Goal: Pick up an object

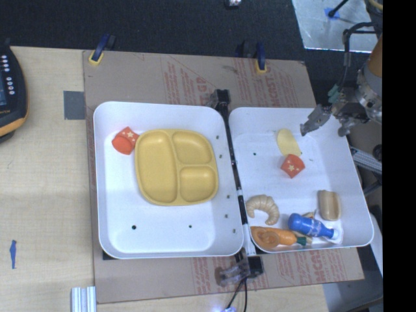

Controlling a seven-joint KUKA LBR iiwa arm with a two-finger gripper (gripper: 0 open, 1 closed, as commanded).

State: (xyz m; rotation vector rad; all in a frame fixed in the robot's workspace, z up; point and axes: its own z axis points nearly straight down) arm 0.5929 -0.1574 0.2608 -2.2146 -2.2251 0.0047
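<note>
Objects for picking are gathered in the right bin (351, 168). A pale yellow piece (288, 141) is seen near the bin's centre, and a red block with light spots (292, 166) lies just at its 6 o'clock, touching or almost touching it. A croissant (262, 207) is placed toward 7 o'clock of the bin. A bread roll (329, 205) is found near the rim at 4 o'clock. A blue bottle (312, 227) and an orange carrot-like piece (275, 237) are crowded along the rim at 6 o'clock, close beside each other. Open white floor is left at 10 to 12 o'clock of this bin and along its 3 o'clock rim.

In the left bin (110, 226), a yellow divided tray (176, 166) is set at the centre, and a red block (125, 140) is seen at its 9 o'clock, just beside the tray edge. Free floor is left along the 6 o'clock side of this bin.

The gripper (328, 120) is seen over the right bin's 2 o'clock corner, apart from the pale yellow piece. Two dark fingers (314, 121) are spread apart, so it appears partly opened, and nothing is seen between them.
</note>
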